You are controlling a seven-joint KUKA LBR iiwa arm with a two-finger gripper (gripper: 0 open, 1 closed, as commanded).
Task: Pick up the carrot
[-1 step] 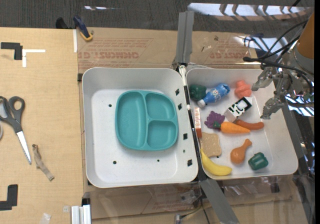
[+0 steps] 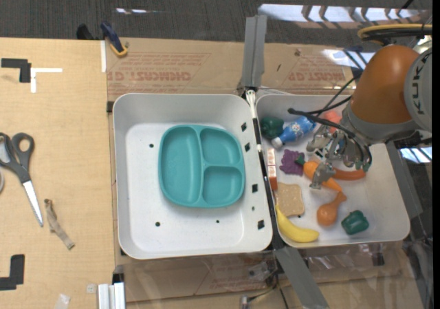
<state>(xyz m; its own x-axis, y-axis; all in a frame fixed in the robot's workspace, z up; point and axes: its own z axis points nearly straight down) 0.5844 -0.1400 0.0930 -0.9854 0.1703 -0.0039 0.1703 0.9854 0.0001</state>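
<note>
At the near edge of the right-hand shallow white plastic bin [image 2: 395, 228] a curved yellow toy banana [image 2: 297, 229] lies against the front wall, with a chunky dark green toy pepper [image 2: 355, 222] to its right and a small orange pear-shaped toy [image 2: 330, 209] between and just behind them; a tan slice of toy bread [image 2: 290, 199] sits beside the dividing wall just behind the banana. Further in, the long orange toy carrot [image 2: 346, 175] lies across the middle of that bin, its visible length running out to the right from under the metal two-finger gripper [image 2: 323, 170], which hangs directly over the carrot's left end at the tip of the grey arm with the orange band [image 2: 385, 87]; whether the pincer is spread or closed round anything cannot be told, as the hardware hides the fingertips. Left of the gripper is a purple bunch of toy grapes [image 2: 294, 161], and behind it a blue and white toy bottle [image 2: 294, 131] lies tilted beside a dark green rounded toy [image 2: 272, 126] near the back left corner. In the left-hand shallow white bin [image 2: 130, 184] a teal three-compartment plastic plate [image 2: 203, 165] rests in the middle. On the tan bench [image 2: 55, 163] well to the left lie grey-handled scissors [image 2: 22, 170], and at the far side a brown cardboard sheet [image 2: 172, 70] stands behind the bins
</note>
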